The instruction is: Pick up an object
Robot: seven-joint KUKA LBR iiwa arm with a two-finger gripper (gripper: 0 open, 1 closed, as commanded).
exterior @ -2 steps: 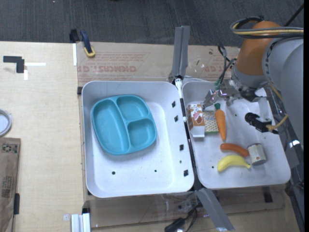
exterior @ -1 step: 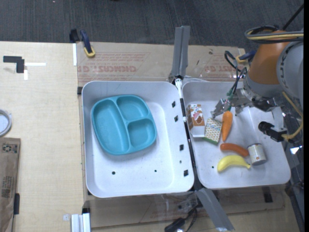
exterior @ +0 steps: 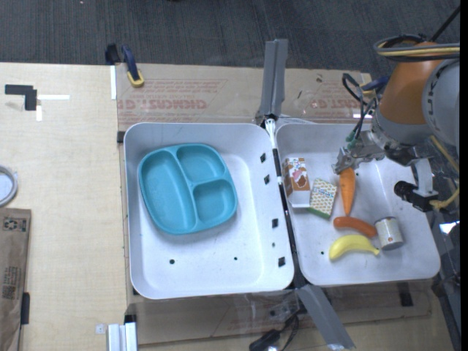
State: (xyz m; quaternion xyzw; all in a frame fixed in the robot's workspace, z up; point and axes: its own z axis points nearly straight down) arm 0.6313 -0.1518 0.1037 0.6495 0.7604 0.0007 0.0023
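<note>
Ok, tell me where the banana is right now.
The banana lies in the right bin, near its front edge, just below the sausage and left of the metal can.

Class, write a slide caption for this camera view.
Gripper poised at the carrot top in the right bin; blue plate sits left.

Probably a robotics lab: taped plywood bench (exterior: pixel 58 167), clamp (exterior: pixel 131 66), cables (exterior: pixel 365 86).

Glossy white plastic bins (exterior: pixel 146 269); smooth matt blue plastic plate (exterior: pixel 189 189); shiny metal can (exterior: pixel 389 233); pale wood bench (exterior: pixel 58 167).
</note>
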